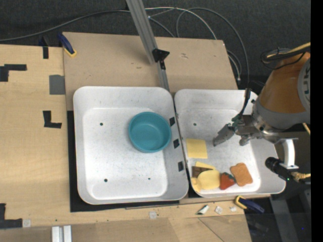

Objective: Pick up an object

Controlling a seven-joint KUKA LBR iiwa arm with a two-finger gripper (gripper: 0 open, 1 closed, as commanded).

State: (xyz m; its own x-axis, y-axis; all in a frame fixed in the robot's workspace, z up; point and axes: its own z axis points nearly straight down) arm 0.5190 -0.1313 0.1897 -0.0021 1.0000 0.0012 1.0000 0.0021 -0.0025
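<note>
My gripper (231,139) hangs over the middle of the right bin (212,102), its two fingers spread apart and open, with nothing between them. Just left of it and slightly below lies a flat yellow square (197,148). In the bin's near corner sit a rounded yellow piece (208,180), a small red piece (227,181), an orange slab like toast (242,174) and a dark brown bit (196,172). A teal bowl (148,131) stands upright in the left bin (96,150).
A slanted metal pole (146,32) rises behind the bins, and cables (202,19) run across the dark floor at the back. The arm's orange band (285,87) looms at the right bin's right edge. Small clamps (247,203) sit by the front edge.
</note>
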